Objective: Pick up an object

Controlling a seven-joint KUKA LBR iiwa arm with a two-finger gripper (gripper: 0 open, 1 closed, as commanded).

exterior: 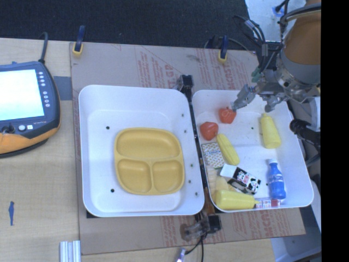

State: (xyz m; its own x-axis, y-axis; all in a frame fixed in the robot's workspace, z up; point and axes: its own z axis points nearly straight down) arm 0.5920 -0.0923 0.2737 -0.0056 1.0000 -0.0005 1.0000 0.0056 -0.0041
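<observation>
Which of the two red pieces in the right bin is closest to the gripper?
The upper red piece, right at the tip of the gripper. The other red piece lies lower left of it, closer to the divider between the bins.

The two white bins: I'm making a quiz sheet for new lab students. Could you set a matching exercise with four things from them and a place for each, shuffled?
Things:
1. yellow divided tray
2. blue bottle
3. corn cob
4. red piece at the gripper's tip

Places:
A. right bin, near its right wall
B. right bin, far part, above the other red piece
C. left bin, in the middle
D. right bin, about the middle, lying at a slant

Pairs: 1-C, 2-A, 3-D, 4-B
</observation>
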